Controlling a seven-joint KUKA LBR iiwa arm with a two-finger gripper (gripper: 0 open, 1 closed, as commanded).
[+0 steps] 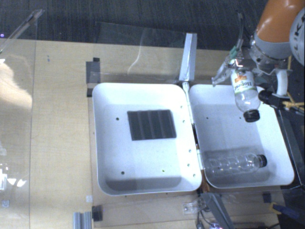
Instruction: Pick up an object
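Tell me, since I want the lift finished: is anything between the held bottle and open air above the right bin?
Nothing visible. The gripper holds the labelled bottle cap-down over the right bin; the clear bottle lies apart near the front wall.

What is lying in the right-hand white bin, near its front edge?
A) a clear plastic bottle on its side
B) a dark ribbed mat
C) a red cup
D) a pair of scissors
A: a clear plastic bottle lies on its side along the front of the right bin, its dark cap pointing right; the dark ribbed mat sits in the left bin instead.
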